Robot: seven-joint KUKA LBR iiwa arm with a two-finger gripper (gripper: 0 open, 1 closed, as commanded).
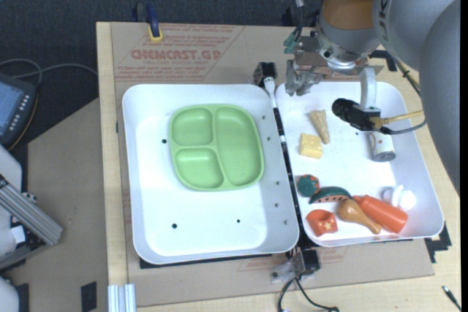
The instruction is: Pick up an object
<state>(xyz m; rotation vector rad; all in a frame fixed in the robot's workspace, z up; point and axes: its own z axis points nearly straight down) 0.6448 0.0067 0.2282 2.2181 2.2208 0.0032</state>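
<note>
My gripper (300, 86) hangs over the far left corner of the right bin (417, 157), open with nothing between its fingers. Just in front of it lie a tan wedge (318, 125) and a yellow block (311, 147). A small grey can (381, 147) lies further right. Along the bin's near side sit a red and green fruit (307, 184), a dark green slice (330, 194), a red piece (322, 221), a brown drumstick (352, 212), an orange carrot (385, 212) and a white item (401, 196).
The left bin (146, 215) holds a green divided plate (217, 147) lying flat near its middle. A raised ridge where the two bins meet (284, 157) runs just left of the gripper. The grey arm reaches in from the upper right.
</note>
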